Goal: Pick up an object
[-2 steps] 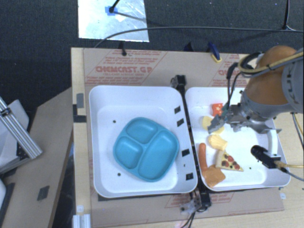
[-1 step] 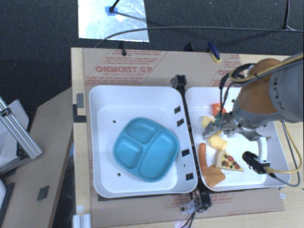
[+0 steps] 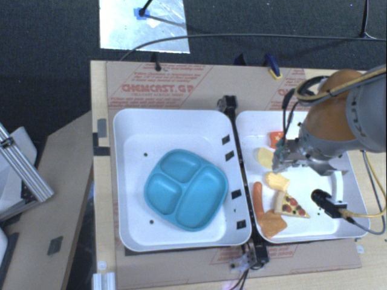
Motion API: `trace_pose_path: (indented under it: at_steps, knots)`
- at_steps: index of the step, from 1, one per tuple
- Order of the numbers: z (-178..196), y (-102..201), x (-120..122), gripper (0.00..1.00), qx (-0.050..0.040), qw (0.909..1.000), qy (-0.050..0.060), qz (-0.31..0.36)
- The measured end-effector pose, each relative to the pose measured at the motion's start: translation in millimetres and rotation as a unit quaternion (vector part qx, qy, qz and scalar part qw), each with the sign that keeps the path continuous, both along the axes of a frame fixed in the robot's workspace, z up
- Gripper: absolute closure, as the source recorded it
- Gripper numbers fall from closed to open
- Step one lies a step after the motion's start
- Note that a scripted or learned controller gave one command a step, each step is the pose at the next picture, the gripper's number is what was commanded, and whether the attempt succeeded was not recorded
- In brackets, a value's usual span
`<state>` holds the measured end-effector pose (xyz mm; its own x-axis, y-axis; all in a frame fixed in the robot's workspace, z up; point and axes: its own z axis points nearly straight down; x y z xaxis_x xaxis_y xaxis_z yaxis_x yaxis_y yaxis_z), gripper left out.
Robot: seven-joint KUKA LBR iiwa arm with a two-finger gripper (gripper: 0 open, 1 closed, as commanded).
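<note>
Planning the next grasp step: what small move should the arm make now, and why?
Probably lower straight down: the gripper hangs over the right white bin, between the pale yellow chunk and the yellow block, with nothing visibly between its fingers.

Quick count: two white bins (image 3: 130, 180), one blue divided plate (image 3: 185, 189), and about six toy food bits, including one hot dog (image 3: 259, 199) and one pizza slice (image 3: 290, 205).

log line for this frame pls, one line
arm: over right bin | gripper: low by yellow pieces, grasp unclear | pizza slice, sausage: lying loose | left bin: blue plate
</note>
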<state>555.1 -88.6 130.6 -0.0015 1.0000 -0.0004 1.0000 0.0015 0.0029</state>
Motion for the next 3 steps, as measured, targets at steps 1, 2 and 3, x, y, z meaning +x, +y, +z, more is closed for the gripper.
trace_pose_path:
  at_steps: [1, 2, 3]
  knots:
    - [47.1, 1.9, -6.5, 1.00, -0.0001, 1.0000, -0.001, 0.001]
    - [88.3, 1.7, -4.9, 1.00, -0.0003, 1.0000, -0.002, 0.001]
    - [82.2, 58.0, -20.0, 1.00, 0.0015, 1.0000, 0.002, 0.004]
